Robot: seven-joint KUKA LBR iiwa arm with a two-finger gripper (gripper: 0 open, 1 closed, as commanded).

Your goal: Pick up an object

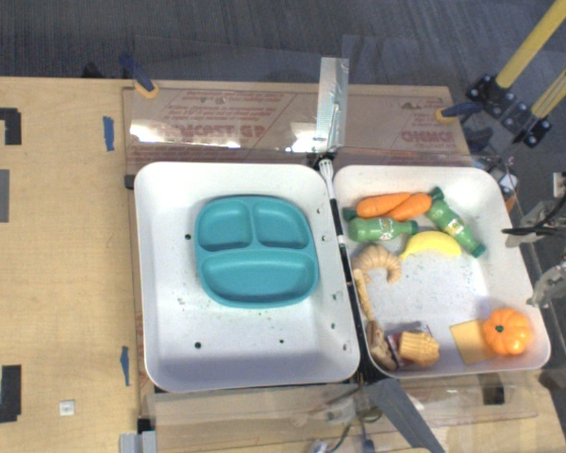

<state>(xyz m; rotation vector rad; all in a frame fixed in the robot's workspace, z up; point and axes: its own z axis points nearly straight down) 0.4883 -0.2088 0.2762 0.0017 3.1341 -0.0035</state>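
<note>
**A:** In the camera view, where do the candidates lie?

**B:** All in the right bin (515,253). A carrot (393,205) lies near the far wall, a banana (432,244) just below it, and a pumpkin (507,331) sits in the near right corner. The left bin (160,281) holds a teal divided plate (257,250).

**A:** How would they handle?

**B:** They look like toy food, so I'd judge them light, stiff and rather slick, and not fragile. The pumpkin is round and could roll out of a pinch. The carrot is narrow, so closing across its middle seems safest.

**A:** Which way does the carrot point?

**B:** Its long axis runs nearly left to right, tilted slightly, with what may be the thicker end to the right; the view is too coarse to be sure. It touches a green bottle (382,229) on the near side, which crowds that flank. The banana curves with its ends toward the near side, its axis also left to right.

**A:** And the pincer?

**B:** I cannot tell its state from this view. Nothing has been lifted off the bin floor.
</note>
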